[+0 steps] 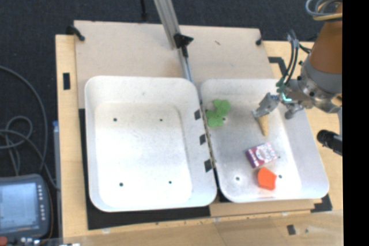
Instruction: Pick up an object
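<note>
On the counter (144,46), the left bin (98,95) sits beside the right bin (305,147), which carries 4 things. A green toy (218,113) lies at its left wall, a purple packet (262,154) and orange block (266,178) near its front edge, and a tan cone (263,123) toward its back. The gripper (279,106) hangs with jaws spread just over the cone. Best to centre on it, then descend straight.

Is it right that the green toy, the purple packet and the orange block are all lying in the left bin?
Not quite. The camera view shows the green toy, the purple packet and the orange block all lying in the right bin, not the left bin.
</note>
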`<state>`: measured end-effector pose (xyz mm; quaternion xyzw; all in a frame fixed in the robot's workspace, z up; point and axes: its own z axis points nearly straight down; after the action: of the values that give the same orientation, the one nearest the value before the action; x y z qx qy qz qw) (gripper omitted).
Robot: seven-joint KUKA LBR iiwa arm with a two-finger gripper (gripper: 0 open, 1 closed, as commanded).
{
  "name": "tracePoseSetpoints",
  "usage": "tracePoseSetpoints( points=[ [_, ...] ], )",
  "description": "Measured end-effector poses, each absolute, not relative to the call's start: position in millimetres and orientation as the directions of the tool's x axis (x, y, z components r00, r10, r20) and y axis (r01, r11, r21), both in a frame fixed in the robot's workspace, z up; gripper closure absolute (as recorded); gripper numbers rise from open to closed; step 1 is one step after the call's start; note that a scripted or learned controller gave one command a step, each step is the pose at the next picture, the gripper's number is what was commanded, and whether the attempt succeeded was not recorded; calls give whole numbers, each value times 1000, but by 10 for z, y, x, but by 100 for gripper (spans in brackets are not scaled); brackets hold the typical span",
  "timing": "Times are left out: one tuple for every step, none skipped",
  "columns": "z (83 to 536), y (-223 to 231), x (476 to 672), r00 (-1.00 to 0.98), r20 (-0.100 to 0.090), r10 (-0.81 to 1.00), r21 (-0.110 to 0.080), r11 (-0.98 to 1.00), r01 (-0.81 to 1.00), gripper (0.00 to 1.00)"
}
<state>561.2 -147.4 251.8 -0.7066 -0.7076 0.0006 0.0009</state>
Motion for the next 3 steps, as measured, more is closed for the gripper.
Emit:
tracePoseSetpoints(
  points=[
    [2540, -1476, 5619, -1, -1, 1000, 2, 1, 1000, 0],
    [1917, -1453, 5580, 1, -1, 1000, -5, -1, 1000, 0],
    [1373, -1442, 5671, 4, -1, 1000, -4, -4, 1000, 0]
  ],
)
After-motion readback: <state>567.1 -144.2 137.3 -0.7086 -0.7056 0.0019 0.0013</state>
